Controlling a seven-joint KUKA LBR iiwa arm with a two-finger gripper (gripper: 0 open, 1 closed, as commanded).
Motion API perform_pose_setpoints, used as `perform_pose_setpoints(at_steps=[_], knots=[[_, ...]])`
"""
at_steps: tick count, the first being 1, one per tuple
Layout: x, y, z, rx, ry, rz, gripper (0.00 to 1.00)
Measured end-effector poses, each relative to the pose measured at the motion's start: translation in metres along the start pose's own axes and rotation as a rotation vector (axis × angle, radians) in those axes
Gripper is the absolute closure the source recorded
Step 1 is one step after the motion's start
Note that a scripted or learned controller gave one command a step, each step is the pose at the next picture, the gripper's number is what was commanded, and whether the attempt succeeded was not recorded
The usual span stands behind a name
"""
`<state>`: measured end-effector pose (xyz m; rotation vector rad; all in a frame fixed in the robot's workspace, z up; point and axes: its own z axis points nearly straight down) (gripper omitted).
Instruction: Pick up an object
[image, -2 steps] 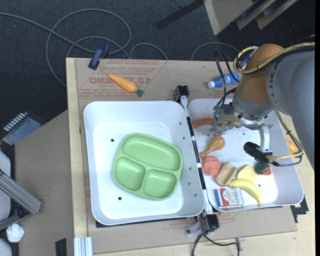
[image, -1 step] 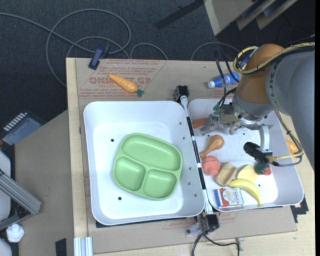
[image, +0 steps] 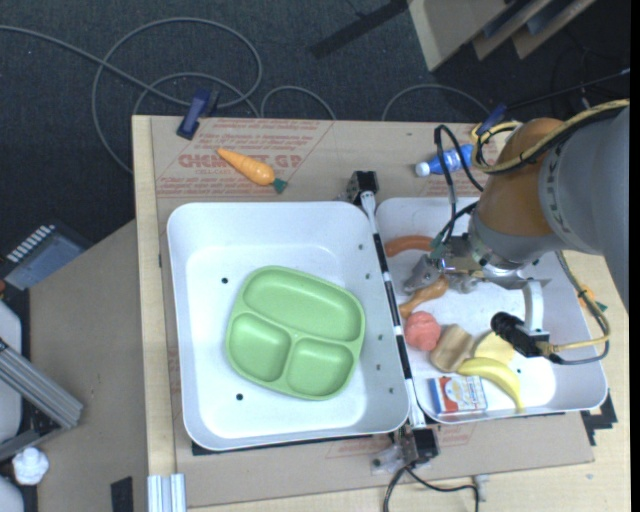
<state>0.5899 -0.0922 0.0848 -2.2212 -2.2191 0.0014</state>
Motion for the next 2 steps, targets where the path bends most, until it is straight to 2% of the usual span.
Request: perform_pose_setpoints(at_steps=[1,2], knots=[[0.0,0.001,-0.01,-0.002,0.0,0.001,1.0],[0.105,-0.011,-0.1,-0.003,0.001,-0.002,1.0]])
